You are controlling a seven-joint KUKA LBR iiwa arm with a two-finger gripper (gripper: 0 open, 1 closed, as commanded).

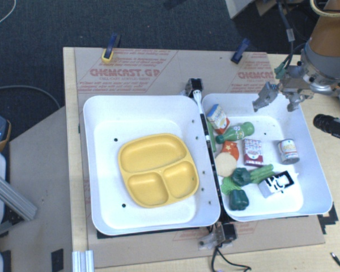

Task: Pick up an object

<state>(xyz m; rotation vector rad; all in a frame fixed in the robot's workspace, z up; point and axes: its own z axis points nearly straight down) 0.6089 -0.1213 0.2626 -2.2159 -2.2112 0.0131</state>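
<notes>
You get even, bright overhead light with soft, short shadows. The white bins [96, 152] look slightly washed out on the left, and fine detail is soft throughout, especially far right.

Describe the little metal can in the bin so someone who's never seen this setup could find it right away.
Start at the right bin, the one crowded with small items beside the bin holding the yellow divided tray. Go to its right side, about halfway down. The can sits there apart from the pile: a short silver cylinder with a yellowish label, unlike the flat red packet to its left.
</notes>
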